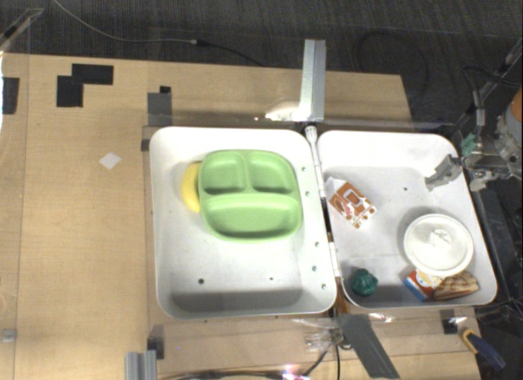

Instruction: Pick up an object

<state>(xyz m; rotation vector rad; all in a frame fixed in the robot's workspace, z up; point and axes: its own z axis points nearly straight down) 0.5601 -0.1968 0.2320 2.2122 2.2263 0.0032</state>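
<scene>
Green plate (pixel 248 194) (over yellow object (pixel 189 188))

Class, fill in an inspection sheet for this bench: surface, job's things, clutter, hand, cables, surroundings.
Surface: wooden bench bearing left bin and right bin, side by side.
Job's things: green divided tray over a yellow object in left bin; snack packet, white lidded cup, teal object, boxed item in right bin.
Clutter: black tape patches on bench.
Hand: hand at right bin's far right edge, holding nothing visible.
Cables: thin cable across the floor.
Surroundings: dark carpet.
</scene>
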